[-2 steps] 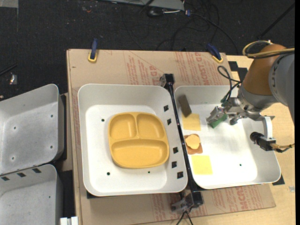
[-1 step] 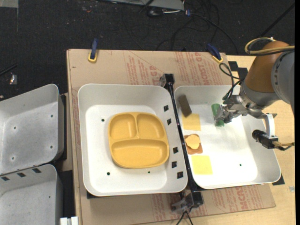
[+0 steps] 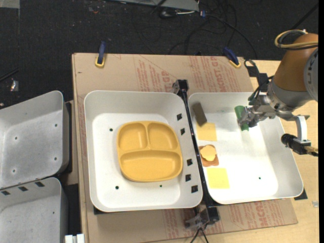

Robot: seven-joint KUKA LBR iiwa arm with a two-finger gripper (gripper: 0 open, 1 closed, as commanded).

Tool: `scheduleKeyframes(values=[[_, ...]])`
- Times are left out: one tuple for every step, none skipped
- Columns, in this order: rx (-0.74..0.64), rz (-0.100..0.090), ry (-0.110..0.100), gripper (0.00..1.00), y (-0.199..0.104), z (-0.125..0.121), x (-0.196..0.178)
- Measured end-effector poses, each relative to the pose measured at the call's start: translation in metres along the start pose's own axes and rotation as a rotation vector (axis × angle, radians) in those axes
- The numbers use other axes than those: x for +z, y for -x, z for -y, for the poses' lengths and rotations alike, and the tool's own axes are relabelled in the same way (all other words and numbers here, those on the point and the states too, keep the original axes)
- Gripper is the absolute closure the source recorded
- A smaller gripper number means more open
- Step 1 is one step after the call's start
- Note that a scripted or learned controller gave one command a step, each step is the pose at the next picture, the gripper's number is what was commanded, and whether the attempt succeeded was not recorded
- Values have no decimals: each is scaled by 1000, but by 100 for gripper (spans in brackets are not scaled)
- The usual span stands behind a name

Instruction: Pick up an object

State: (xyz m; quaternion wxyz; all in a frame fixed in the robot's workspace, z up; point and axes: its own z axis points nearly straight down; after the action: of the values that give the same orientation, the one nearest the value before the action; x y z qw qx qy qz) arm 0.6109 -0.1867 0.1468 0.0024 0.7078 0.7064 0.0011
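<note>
My gripper (image 3: 249, 117) hangs over the far right part of the right bin (image 3: 263, 186), reaching in from the right. A small green object (image 3: 242, 118) shows right at the gripper's left side, touching or overlapping its tip and partly hidden by it. Along the bin's left side lie a dark grey block (image 3: 199, 113), a pale yellow square (image 3: 206, 132), a round orange piece on a brown slab (image 3: 208, 153) and a brighter yellow square (image 3: 217, 177).
The left bin (image 3: 96, 186) holds a yellow divided plate (image 3: 150, 151). A black divider with clips (image 3: 191, 146) runs between the bins. The bins rest on a cardboard sheet (image 3: 136, 67). White bin lids (image 3: 30, 135) lie off to the left.
</note>
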Motion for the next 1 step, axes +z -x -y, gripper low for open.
scheduleKeyframes(values=[[-1,1,1,100,7,1,-46]])
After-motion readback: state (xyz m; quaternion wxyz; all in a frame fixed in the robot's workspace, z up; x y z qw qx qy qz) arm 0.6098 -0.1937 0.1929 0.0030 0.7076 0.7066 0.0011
